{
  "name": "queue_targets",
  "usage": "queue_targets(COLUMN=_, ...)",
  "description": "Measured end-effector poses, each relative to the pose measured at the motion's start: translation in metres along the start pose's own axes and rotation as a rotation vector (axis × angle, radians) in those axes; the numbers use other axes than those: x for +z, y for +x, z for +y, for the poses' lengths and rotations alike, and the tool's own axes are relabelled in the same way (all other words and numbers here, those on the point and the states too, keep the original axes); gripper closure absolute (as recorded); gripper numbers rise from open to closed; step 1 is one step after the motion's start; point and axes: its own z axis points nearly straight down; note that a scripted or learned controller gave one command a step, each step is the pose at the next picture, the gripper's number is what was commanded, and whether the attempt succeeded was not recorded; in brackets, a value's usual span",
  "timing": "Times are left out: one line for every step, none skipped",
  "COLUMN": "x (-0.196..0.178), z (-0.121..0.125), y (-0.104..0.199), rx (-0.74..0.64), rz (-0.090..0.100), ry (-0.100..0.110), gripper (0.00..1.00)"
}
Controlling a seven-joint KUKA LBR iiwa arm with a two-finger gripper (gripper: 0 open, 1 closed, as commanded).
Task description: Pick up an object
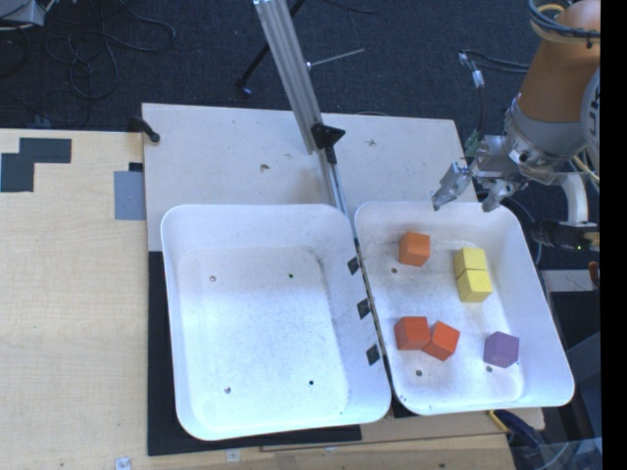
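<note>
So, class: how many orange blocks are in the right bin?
3. One orange block sits near the bin's back left; two more touch each other at the front left. None looks hidden.

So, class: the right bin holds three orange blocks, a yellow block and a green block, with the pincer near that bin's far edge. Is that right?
Not quite. The camera view shows the block in the right bin's near corner is purple, not green. The rest stands: three orange blocks, a yellow block, and the pincer near the far edge.
</note>
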Motion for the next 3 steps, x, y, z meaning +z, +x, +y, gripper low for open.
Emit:
queue_targets(x=0.124, z=-0.002, y=0.025, rx=0.004, rz=0.002, ry=0.007, gripper=0.0)
queue_targets(x=0.108, z=-0.001, y=0.022, rx=0.01, rz=0.001, ry=0.0, gripper=1.0)
queue_targets(x=0.109, z=-0.001, y=0.022, rx=0.011, rz=0.001, ry=0.001, gripper=0.0)
